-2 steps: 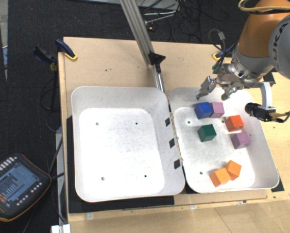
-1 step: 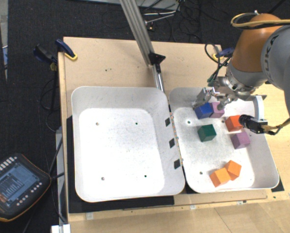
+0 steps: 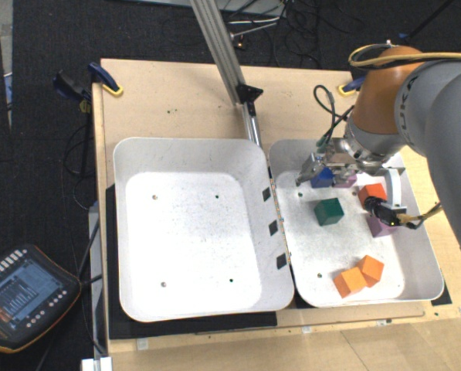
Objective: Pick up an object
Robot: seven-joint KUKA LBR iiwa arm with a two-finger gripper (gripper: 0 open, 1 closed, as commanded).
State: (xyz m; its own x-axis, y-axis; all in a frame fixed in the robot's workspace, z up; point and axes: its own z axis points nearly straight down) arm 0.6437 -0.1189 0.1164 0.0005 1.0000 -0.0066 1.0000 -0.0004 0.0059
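The hand point(image 3: 328, 170) hangs low over the far part of the right bin point(image 3: 415, 284), with a blue block point(image 3: 321, 178) right at its tip; whether its fingers grip that block or merely stand over it cannot be told. The green cube point(image 3: 329, 211) lies just nearer, toward the bin's middle, tilted slightly, with no marked long axis. Two orange blocks point(image 3: 359, 276) sit touching at the near side, and a purple block point(image 3: 381, 224) lies to the right beside an orange-red block point(image 3: 373, 193).
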